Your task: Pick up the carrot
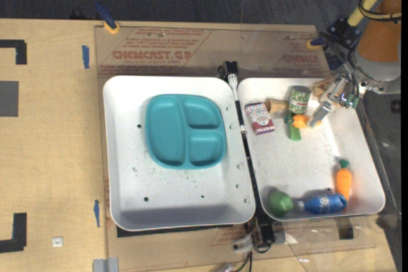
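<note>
The carrot (343, 180), orange with a green top, lies near the right wall of the right bin (319, 156), towards its front. My gripper (322, 109) hangs over the far right part of that bin, well behind the carrot and apart from it. Its tip is close to a small orange and green toy (296, 125) and a green can (298, 100).
In the right bin also lie a blue bottle (325, 203) and a green ball (279, 202) at the front, a small carton (259, 118) and a cone-shaped toy (276, 105) at the back. The left bin (121, 156) holds a teal divided plate (186, 130).
</note>
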